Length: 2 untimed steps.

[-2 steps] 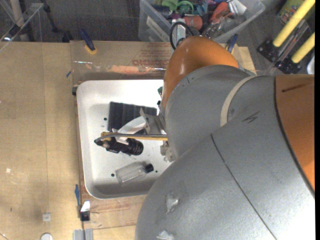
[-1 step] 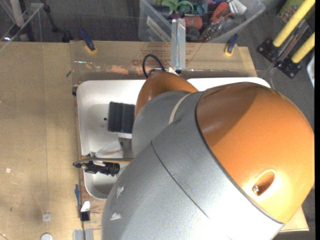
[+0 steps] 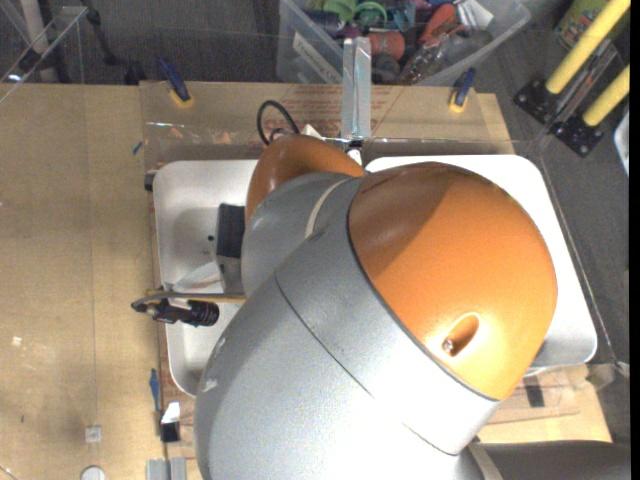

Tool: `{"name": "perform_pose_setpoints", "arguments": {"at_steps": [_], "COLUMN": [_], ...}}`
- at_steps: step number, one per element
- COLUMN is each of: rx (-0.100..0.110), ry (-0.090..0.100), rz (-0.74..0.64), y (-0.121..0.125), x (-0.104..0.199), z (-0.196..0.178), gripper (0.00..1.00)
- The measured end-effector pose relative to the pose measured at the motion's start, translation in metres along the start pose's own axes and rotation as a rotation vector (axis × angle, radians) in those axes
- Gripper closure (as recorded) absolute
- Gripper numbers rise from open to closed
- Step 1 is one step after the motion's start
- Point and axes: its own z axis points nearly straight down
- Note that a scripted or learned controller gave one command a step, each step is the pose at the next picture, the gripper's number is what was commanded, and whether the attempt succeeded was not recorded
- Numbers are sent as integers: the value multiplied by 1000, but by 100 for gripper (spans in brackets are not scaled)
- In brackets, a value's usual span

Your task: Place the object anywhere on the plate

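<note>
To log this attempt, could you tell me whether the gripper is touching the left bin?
Cannot tell: in the camera view the arm covers the spot above the left bin.

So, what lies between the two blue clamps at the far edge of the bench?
In the camera view, between one blue clamp and the other blue clamp lie a black cable loop and an upright metal post.

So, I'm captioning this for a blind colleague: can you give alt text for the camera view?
The grey and orange robot arm looms close to the camera, covering most of two white bins on a wooden bench. A clear tub of colourful toys sits behind.
</note>
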Motion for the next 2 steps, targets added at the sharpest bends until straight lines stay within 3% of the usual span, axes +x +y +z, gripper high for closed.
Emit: {"name": "perform_pose_setpoints", "arguments": {"at_steps": [1, 2], "rx": [-3, -4], "ry": [-4, -9], "rz": [9, 10], "y": [13, 34], "x": [50, 99], "z": [3, -58], "gripper": [100, 100]}}
